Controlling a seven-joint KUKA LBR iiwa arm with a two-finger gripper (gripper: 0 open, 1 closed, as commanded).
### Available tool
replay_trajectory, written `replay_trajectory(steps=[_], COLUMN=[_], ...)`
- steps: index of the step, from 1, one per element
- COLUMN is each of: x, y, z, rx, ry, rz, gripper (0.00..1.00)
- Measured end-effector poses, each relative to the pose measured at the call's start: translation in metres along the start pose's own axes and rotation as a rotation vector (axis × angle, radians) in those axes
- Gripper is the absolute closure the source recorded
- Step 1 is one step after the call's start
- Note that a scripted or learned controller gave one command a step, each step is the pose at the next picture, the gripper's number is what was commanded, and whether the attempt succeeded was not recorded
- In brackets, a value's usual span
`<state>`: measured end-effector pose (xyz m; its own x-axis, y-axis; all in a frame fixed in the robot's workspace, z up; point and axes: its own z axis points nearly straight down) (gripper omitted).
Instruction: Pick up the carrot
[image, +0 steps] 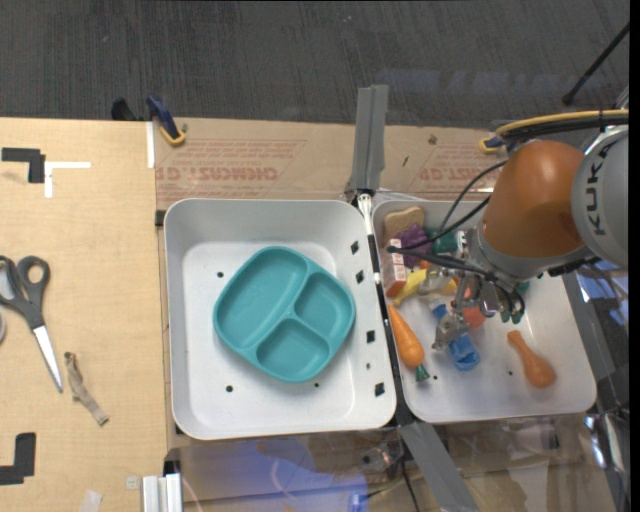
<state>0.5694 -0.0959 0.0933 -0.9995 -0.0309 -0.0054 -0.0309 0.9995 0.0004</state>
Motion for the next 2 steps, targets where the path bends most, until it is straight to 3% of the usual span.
replay_trajectory(steps=[1,2], x=[-0.015,0.035], y=[-0.009,-0.002], z=[0.0,0.001], rx=[0.0,0.001], ry=[0.0,0.005], rz=[0.197,0.45], gripper=[0.0,0.0])
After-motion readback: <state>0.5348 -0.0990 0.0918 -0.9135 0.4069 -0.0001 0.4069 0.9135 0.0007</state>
